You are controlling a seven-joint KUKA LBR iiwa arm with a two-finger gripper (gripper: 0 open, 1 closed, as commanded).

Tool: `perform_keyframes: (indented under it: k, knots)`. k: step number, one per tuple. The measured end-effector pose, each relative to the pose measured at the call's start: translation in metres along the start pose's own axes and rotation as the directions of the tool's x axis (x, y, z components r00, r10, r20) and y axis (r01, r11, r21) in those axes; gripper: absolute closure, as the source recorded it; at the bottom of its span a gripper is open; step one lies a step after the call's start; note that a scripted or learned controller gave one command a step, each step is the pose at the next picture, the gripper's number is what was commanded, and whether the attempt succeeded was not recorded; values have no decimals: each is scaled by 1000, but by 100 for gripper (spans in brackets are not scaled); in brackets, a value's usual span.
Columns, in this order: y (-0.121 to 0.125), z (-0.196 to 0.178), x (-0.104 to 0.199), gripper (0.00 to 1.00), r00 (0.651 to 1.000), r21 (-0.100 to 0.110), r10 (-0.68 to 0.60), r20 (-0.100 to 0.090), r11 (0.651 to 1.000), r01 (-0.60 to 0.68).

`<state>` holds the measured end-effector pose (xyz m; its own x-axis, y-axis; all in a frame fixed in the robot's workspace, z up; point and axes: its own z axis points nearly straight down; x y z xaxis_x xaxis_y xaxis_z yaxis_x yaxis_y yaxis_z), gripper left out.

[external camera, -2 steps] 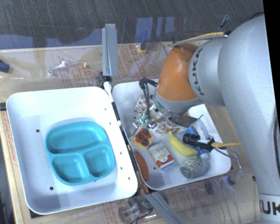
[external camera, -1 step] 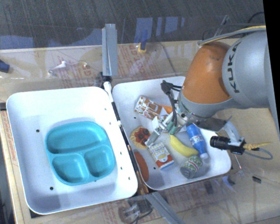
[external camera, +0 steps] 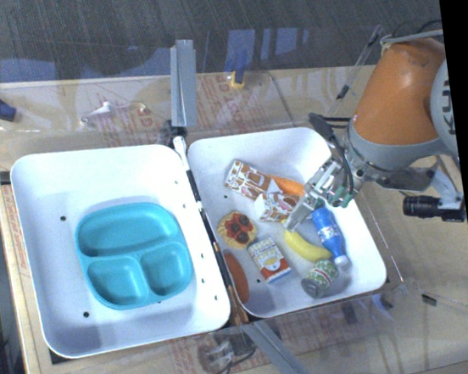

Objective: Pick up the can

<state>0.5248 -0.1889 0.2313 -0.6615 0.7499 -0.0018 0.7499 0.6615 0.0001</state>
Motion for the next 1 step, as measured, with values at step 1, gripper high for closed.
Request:
perform_keyframes:
  k: [1]
  knots:
    - [38, 64, 30, 0, 987, 1, -160, -4, 987, 160]
